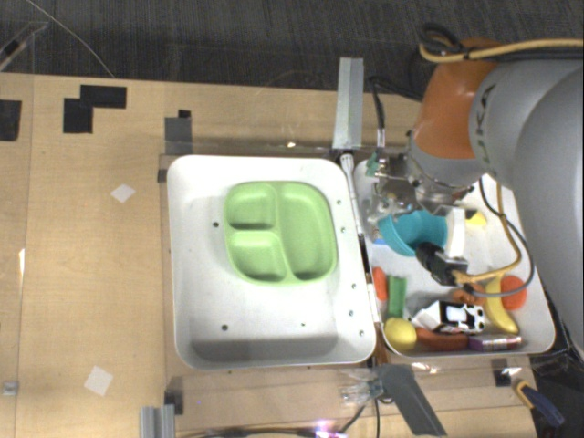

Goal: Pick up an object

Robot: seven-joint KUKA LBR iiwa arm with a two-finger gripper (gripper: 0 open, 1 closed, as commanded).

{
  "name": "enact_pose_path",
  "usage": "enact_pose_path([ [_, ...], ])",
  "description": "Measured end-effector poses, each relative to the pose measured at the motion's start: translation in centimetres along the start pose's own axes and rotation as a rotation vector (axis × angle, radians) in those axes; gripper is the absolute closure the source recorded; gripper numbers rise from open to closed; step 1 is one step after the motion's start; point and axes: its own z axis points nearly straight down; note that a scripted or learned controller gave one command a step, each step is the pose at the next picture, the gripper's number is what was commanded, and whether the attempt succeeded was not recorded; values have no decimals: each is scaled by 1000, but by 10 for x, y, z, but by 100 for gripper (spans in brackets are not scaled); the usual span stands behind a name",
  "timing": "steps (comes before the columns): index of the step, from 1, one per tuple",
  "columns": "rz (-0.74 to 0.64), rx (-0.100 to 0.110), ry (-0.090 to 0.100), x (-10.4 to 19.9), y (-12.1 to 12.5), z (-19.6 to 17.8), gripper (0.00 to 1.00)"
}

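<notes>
The arm (511, 126) reaches into the right bin (538, 322). The left bin (196, 245) holds a green tray (278, 231). The claw (422, 210) sits over a blue cup (411, 231); I cannot tell its opening. It should descend straight and close on the cup's rim, avoiding the near banana (497, 307).

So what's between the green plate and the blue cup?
In the camera view, the left bin's white rim and the divider, between the green plate and the blue cup.

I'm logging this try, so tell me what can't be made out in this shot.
- Hand: the wrist covers its fingers, so any grip is unreadable.
- Blue cup: its top is partly under the hand.
- Right bin: the arm hides its far side.
- Toys by the banana: piled up, too small to identify.
</notes>
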Motion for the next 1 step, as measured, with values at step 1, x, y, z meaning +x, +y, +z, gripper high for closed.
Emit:
enact_pose_path([
  [1,-56,-7,-1,1,-90,-41,100],
])
